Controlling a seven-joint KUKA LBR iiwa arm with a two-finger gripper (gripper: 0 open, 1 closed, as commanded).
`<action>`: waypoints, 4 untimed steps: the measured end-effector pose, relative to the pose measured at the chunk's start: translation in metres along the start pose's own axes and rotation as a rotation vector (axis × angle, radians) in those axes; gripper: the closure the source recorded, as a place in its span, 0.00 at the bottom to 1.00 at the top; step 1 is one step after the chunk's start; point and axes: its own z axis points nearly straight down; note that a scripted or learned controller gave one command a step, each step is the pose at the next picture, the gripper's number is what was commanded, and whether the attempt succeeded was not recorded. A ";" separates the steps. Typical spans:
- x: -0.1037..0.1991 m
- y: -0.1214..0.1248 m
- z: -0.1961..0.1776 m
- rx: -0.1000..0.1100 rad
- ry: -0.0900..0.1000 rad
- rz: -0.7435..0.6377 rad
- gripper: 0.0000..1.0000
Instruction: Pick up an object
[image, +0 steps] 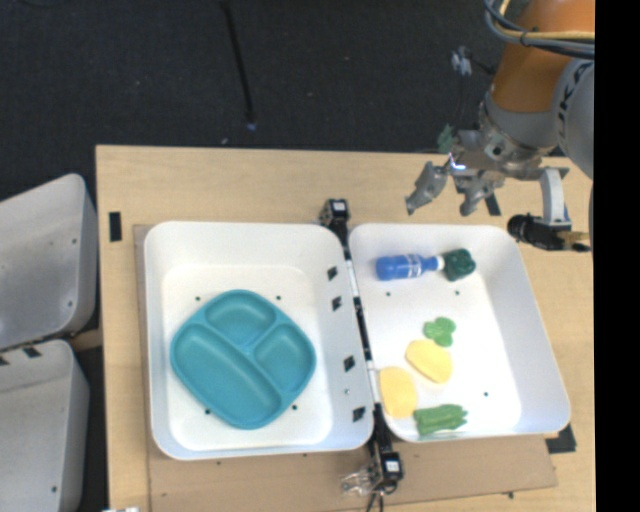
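The grey two-finger tool (450, 192) hangs above the far rim of the right-hand shallow white plastic bin (525, 290), its fingers spread apart with nothing between them. Nothing is picked yet; the step in hand looks like choosing a target and descending.

Just below the tool, nearest to it, lies a blue plastic bottle with a white neck (405, 266) on its side, its neck touching a dark green rounded lump (459, 264). Farther below sit a small bright green leafy piece (438, 330), a yellow wedge-shaped piece (429, 361), a paler yellow oval piece (397, 391) hard against the divider, and a green ridged vegetable-like piece (440, 419) at the near wall. Well off to the tool's lower left, in the other bin, rests a teal three-compartment plastic tray (243, 356).

Likely trouble: the bottle is round and lying down, so it may roll out of a closing grip. A drop toward the bottle's neck could catch the green lump as well. The pieces against walls leave a finger little room.
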 end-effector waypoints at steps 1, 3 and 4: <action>0.001 0.001 -0.008 -0.012 0.000 -0.002 0.00; 0.004 -0.002 0.112 -0.010 -0.003 0.000 0.00; 0.003 0.003 0.167 -0.022 -0.008 -0.002 0.00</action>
